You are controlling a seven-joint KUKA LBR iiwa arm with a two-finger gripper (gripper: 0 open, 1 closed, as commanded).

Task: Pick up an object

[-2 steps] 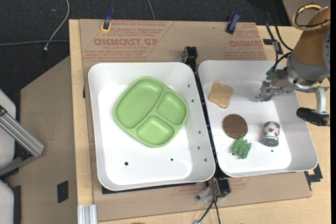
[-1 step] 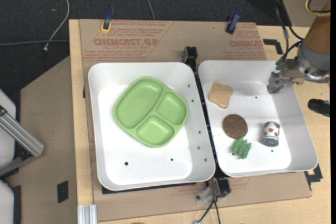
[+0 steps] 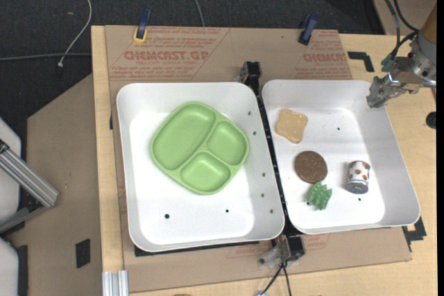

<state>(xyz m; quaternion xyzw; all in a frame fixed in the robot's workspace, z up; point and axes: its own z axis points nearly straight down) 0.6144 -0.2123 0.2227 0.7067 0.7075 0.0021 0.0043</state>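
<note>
Two white bins point(image 3: 139, 218) clamped side by side at frame centre, presumably to stop shifting. Left bin occupied by a green divided plate point(image 3: 200, 147), lying flat. Arm point(image 3: 424, 52) positioned at upper right, over the right bin's far corner. Gripper point(image 3: 381, 89) carried nothing visible; released or clenched, cannot tell. Candidates grouped in the right bin point(image 3: 388, 204), well apart from the gripper: brown disc point(image 3: 310, 166), toast slice point(image 3: 291, 125), small can point(image 3: 358, 177), green toy point(image 3: 320, 195).
</note>
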